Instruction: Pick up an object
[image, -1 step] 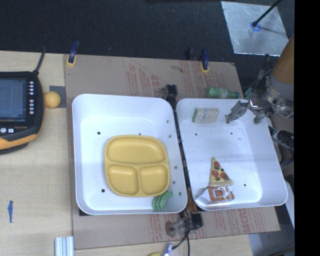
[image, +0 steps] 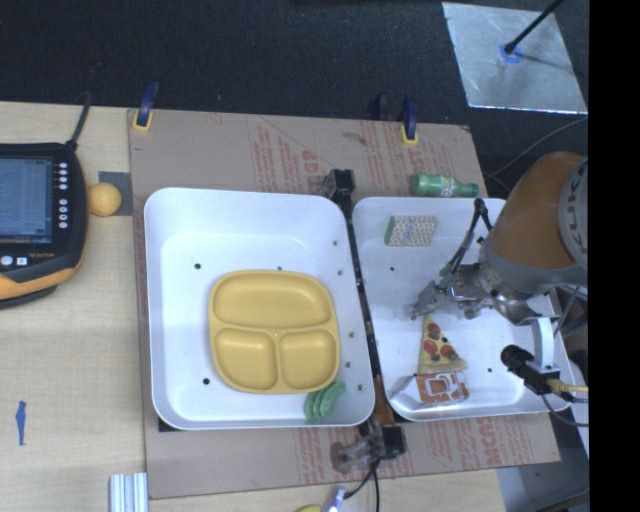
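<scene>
The arm reaches in from the right, its orange band sitting over the right bin (image: 400, 225), and the end effector (image: 440, 297) hangs low over that bin's middle. Whether it is open or closed, I cannot tell; the metal parts down there blur together. Nothing shows between them, so I would not call anything held.

Candidates lie close by. The pizza slice toy (image: 438, 346) lies flat just below the end effector, point toward it, with a small orange-and-white card (image: 441, 386) right under its wide end near the front wall. A speckled green-grey patch (image: 411, 231) rests up near the back wall, well apart from the others. My read: the pizza slice is the likely target, since the wrist sits nearest it, though a flat thing like that gives little to bite on, and that could be why the approach is so low.

Over in the left bin (image: 170, 230), a yellow divided tray (image: 273, 330) takes the centre, and a green pod-like toy (image: 323, 402) is tucked against the front corner. A small green bottle (image: 443, 185) lies on its side on the cardboard behind the right bin, outside it. On the counter (image: 60, 380) at far left sit a handheld control pendant (image: 35, 220) and a yellow ball (image: 104, 198).

The pickup looks not yet made.
</scene>
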